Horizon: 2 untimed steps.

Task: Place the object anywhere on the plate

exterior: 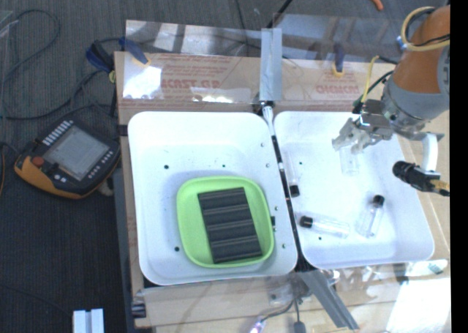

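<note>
Jaws hover over the right bin's (322, 178) far edge, spread or shut I cannot tell, well apart from the dark ribbed block (230, 224), which lies flat on the green plate (189, 200) in the left bin (157, 156); placement looks done.

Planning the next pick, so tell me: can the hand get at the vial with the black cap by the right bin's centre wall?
Probably yes: that vial lies flat on the bin floor with nothing over it, and the hand hangs above the same bin.

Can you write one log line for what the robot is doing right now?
gripper: over right white bin | clear vials: lying in bin | green square plate: holds dark ribbed block
</note>
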{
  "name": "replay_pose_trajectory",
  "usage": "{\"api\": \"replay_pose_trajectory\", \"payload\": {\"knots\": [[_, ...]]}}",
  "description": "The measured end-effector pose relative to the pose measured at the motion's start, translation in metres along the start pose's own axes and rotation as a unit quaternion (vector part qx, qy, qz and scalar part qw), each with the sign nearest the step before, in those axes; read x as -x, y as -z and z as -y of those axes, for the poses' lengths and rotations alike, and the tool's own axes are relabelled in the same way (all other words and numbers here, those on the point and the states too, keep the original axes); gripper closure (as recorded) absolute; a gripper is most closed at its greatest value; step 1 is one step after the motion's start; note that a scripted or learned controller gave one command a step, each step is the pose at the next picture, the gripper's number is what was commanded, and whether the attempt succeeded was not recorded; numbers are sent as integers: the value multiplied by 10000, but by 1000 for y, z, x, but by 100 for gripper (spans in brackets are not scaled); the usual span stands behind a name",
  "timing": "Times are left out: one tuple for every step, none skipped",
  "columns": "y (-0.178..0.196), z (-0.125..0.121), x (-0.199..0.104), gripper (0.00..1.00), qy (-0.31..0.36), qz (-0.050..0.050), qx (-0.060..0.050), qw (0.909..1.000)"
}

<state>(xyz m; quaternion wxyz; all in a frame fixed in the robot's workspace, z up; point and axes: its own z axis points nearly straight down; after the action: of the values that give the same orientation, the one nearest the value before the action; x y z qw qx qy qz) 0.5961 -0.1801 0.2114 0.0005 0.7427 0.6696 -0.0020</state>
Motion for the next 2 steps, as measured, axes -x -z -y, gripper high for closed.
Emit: {"api": "replay_pose_trajectory", "payload": {"knots": [[0,0,0,0,0,1,2,10000],[65,-40,-36,0,596,4,18,9982]]}}
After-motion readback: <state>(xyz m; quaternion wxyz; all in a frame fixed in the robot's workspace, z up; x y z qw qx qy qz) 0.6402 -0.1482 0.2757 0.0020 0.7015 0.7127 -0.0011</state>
